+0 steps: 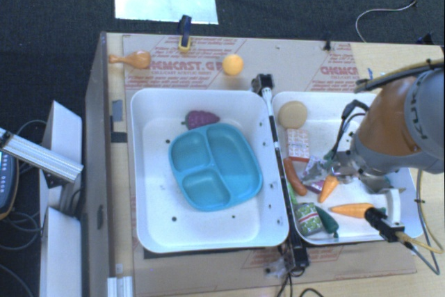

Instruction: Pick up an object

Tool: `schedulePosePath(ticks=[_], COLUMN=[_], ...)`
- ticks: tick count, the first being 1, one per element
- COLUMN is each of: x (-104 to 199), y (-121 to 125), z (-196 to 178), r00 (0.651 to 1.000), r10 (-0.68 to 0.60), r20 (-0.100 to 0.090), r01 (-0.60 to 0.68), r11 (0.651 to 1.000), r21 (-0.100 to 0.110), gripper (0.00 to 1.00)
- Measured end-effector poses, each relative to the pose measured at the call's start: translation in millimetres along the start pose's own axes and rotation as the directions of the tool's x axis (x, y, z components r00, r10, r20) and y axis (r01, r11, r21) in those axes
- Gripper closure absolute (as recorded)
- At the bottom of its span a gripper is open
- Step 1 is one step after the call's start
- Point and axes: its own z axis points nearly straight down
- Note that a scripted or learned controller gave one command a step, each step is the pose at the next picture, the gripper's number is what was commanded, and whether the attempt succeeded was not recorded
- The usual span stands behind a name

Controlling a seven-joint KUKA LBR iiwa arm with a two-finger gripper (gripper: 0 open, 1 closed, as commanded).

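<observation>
best to drop straight over the small carrot (328, 188) among toys in the right bin (327, 106), just beside the gripper (332, 168), jaws' state unclear, avoiding the sausage (295, 178)

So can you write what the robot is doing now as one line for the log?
arm: over right bin | gripper: low among toy food, near carrot | left bin: blue divided plate, purple grapes

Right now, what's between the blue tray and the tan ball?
In the camera view: the left bin's white wall and the divider bar between blue tray and tan ball.
</observation>
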Motion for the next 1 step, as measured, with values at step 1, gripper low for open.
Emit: schedulePosePath(ticks=[1], x=[-3.2], y=[1.9], z=[-11.7], r00=[1.000], r10=[0.001], r20=[0.008], r01=[-0.001], r11=[1.000], r21=[-0.009], gripper=[1.00])
